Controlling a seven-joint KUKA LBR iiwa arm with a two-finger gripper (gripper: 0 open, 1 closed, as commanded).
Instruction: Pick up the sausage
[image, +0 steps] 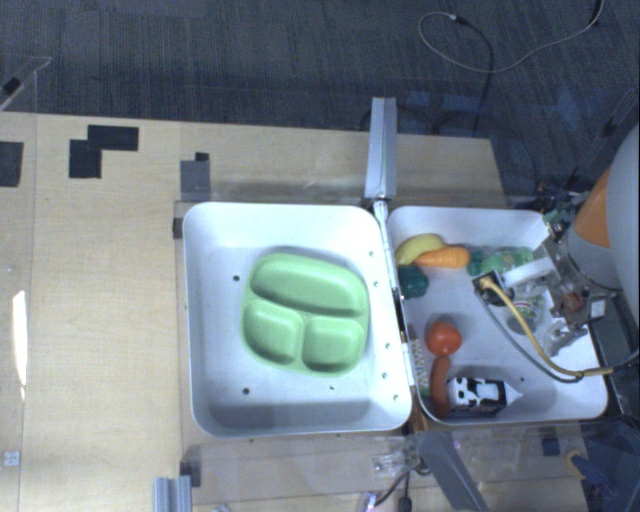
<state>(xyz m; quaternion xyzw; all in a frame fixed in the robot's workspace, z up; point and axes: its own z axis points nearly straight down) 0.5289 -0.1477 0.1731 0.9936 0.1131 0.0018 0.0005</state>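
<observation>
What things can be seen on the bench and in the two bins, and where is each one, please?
left bin: one, white, on the bench's left side
divided tray: one, light green, three compartments, middle of the left bin
right bin: one, white, beside the left bin
banana: one, yellow, far left corner of the right bin
carrot: one, orange, touching the banana
green toy: one, dark green, under the banana
tomato: one, red, left part of the right bin
sausage: one, reddish brown, near left corner of the right bin
cow toy: one, black and white, beside the sausage
pincer: one, metal, low over the right bin's right part
</observation>
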